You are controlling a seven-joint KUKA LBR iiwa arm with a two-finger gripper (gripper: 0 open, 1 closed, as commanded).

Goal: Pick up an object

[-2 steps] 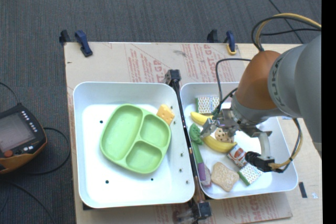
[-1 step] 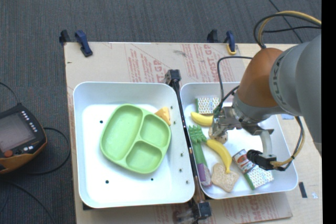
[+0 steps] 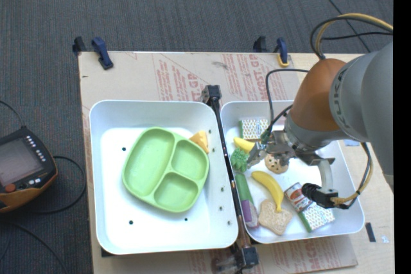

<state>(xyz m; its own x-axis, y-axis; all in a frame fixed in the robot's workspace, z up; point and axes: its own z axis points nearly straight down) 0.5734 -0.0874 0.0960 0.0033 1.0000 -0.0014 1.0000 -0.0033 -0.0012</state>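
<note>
Nothing is lifted yet, so the task's object is still one of the toys lying in the right bin (image 3: 352,192). Closest to the tool is a small round speckled cookie (image 3: 277,165), lying on the bin floor near the middle of that bin. Just beside it on the left are a small yellow piece (image 3: 243,144) and a green leafy toy (image 3: 239,159); below it a banana (image 3: 270,187) runs diagonally toward a slice of toast (image 3: 275,218). A red can (image 3: 296,196) and a green-and-white box (image 3: 316,217) lie toward the lower right, another green box (image 3: 254,127) near the top, and a long green-and-purple vegetable (image 3: 244,199) along the left wall.

I see the gripper (image 3: 277,149) low over the cookie, its metal body right above it — whether it is released or clenched I cannot tell from this slanted overhead view.

The left bin (image 3: 106,176) holds a green divided plate (image 3: 166,169) with a yellow wedge (image 3: 201,138) at its upper right edge.

My read: this is the reach-and-descend step. Next I'd want the tool squarely around one item — the neighbours crowd close — then a firm close and a straight lift.
</note>
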